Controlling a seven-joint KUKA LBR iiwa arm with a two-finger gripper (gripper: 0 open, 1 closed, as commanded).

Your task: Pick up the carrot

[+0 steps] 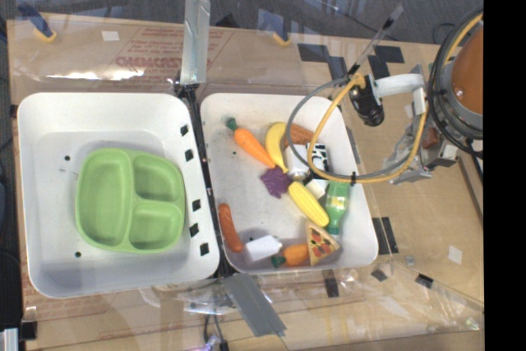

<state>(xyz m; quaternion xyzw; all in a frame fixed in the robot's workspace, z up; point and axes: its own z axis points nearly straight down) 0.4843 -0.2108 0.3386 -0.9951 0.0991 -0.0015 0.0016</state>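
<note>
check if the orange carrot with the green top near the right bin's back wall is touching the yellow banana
Apart. In the camera view the orange carrot with the green top lies left of the yellow banana, with a strip of white bin floor plainly between them along their length.

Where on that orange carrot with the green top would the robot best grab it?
Probably mid-body of the carrot, coming straight down from above. It lies flat and slanted in the right bin, so the fingers should close across its narrow width. The banana lies close on one side.
</note>
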